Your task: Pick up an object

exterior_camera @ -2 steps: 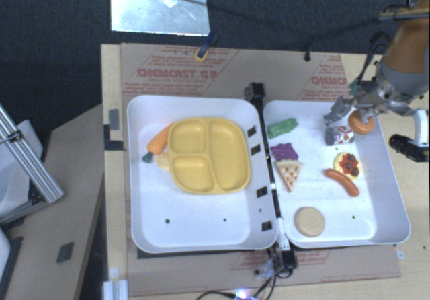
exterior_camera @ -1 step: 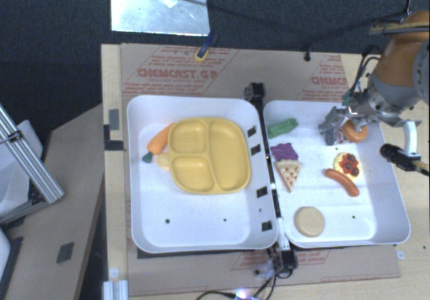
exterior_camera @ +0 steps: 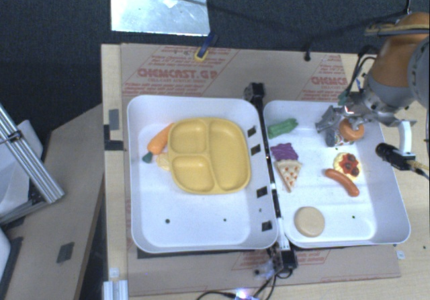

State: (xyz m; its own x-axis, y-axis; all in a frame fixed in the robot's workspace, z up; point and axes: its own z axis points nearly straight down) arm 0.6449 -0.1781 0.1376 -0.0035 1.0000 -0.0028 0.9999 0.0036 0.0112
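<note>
Leftmost of the yellow tray, a carrot lay slantwise against the tray's left rim, its green top pointing toward the lower left. A pale yellow piece lay just beside that rim, below the carrot and partly tucked under the tray. The tray itself, with three compartments, sat in the middle of the left bin.

Right of the tray, across the black divider between the bins, the right bin held the remaining items. Nearest the tray were a green pickle, a purple grape bunch below it, and a pizza slice below that. A round tan cookie lay lower still, near the bin's front wall. Farther right of the tray lay a small round pizza with red topping and, touching its lower edge, a sausage set at a slant.

Farthest from the tray, at the right bin's upper right, an orange doughnut lay on the bin floor. The gripper hung directly over it, metal fingers reaching down at its left side; whether they were spread or closed, or gripping the doughnut, could not be told. The arm rose behind, toward the right.
</note>
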